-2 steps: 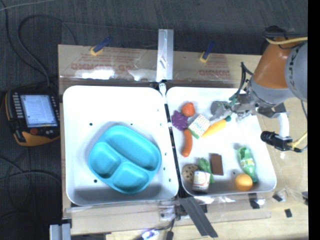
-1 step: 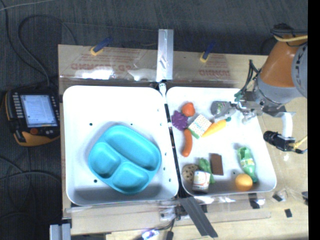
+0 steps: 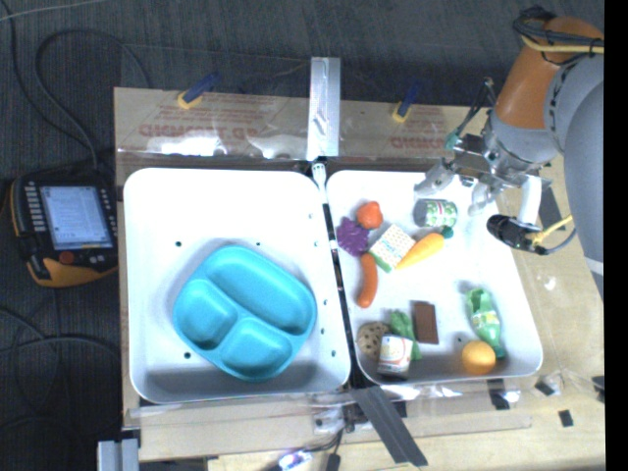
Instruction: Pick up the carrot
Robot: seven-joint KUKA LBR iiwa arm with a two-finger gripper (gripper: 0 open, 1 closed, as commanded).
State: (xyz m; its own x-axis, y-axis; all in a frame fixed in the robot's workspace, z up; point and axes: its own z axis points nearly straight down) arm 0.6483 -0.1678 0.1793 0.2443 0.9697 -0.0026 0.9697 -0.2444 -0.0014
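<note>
I see the gripper [image 3: 457, 181] at the right bin's [image 3: 520, 292] upper edge, fingers spread, pinching nothing. The carrot [image 3: 423, 250] lies mid-bin below it, touching a small box [image 3: 392, 245]. Blue tray [image 3: 245, 308] fills the left bin [image 3: 157, 214]. Dark carpet [image 3: 147, 18] surrounds the bench; pendant [image 3: 61, 226] at far left.

End effector [image 3: 459, 177] fingers indistinct; arm [image 3: 579, 96] cropped at right edge.

bins [image 3: 147, 263]: smooth white plastic, slight sheen
tray [image 3: 245, 310]: glossy blue plastic
carrot [image 3: 424, 249]: smooth orange plastic
table [image 3: 245, 121]: matt brown board
floor [image 3: 98, 27]: dark rough carpet
</note>
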